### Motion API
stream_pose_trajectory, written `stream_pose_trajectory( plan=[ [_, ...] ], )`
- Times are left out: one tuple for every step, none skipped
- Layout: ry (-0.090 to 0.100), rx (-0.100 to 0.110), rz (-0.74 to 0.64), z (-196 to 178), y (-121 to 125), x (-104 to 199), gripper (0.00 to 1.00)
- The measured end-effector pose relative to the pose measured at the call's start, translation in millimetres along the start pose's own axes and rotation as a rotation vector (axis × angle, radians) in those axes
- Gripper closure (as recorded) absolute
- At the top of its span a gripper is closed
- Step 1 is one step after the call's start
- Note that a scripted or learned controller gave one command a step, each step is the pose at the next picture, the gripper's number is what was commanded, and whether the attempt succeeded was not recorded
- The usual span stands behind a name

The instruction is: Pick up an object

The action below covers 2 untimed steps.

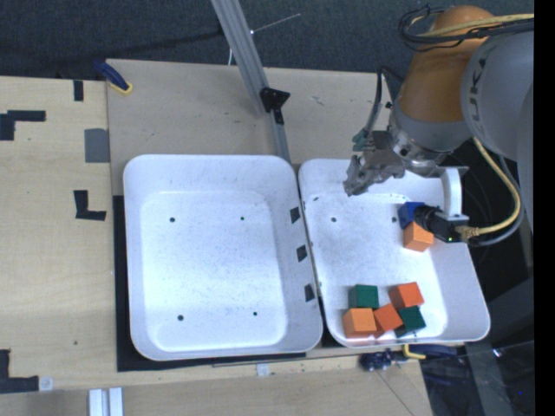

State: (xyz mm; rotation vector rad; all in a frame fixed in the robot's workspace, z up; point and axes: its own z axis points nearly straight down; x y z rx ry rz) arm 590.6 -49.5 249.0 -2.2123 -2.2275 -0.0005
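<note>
Bench (pixel 191 111) is tan wood with black tape marks at left; a grey pole (pixel 245 46) slants down from the top to the seam between the bins.

Left bin (pixel 139 232) is white and shallow, a few dark dots on its floor; right bin (pixel 329 258) sits touching it, same shape, holds all the blocks.

Arm (pixel 460 68) comes in from the right, grey with an orange band, cables looped over the top; it hangs over the right bin's far edge.

Gripper (pixel 360 180) points down at the far-left corner of the right bin, well apart from every block; nothing visible between its fingers; cannot tell how far apart they are, too small and dark.

Blocks, all in the right bin: a cluster near the front edge, orange block (pixel 358 321) at front left, green block (pixel 365 296) just behind it, another orange one (pixel 406 295) to the right, a third orange (pixel 387 317) in the middle touching its neighbours, dark green block (pixel 412 320) at front right; apart from the cluster, by the right wall, a lone orange block (pixel 418 237) with a blue block (pixel 410 212) just behind it, touching.
</note>
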Motion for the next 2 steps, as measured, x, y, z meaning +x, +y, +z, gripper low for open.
stream_pose_trajectory(
  plan=[
    [-0.001,0.002,0.000,14,7,55,1.00],
    [0.000,0.000,-0.001,7,10,115,1.00]
  ],
)
